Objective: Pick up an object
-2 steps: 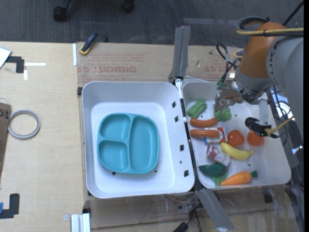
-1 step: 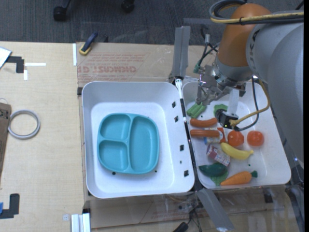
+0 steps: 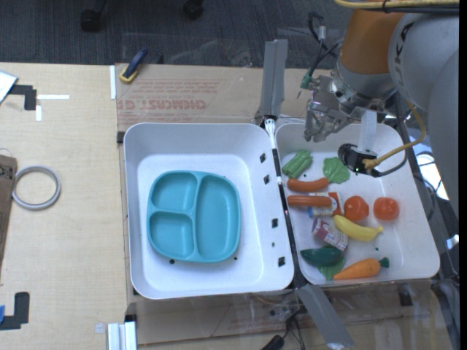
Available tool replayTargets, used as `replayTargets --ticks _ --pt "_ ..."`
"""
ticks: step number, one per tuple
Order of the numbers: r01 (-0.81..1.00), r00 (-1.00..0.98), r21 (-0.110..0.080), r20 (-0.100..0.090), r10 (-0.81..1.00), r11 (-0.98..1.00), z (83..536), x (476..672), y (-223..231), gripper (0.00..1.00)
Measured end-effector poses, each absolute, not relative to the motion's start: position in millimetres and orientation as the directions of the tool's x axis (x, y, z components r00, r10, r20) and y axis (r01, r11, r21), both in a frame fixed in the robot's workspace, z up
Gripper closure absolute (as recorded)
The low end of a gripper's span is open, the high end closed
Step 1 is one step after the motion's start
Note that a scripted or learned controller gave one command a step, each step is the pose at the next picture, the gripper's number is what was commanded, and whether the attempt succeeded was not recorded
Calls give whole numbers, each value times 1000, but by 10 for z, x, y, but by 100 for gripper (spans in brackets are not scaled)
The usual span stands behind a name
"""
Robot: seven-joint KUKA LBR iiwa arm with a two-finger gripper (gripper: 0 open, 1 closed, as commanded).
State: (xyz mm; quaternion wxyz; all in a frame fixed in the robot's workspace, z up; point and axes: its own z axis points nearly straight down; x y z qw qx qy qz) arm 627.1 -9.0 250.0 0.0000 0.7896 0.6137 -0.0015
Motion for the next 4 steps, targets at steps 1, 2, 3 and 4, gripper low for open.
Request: replayTargets --ticks 1,2,3,4 --pt "804 594 -1 -4 804 -594 2306 6585 -342 100" --pt "766 643 -1 -4 766 -643 3341 6558 -201 100" --pt "874 487 -2 -3 874 -487 2317 6371 -311 100" --pt "728 685 -2 -3 728 -685 1907 6583 -81 100"
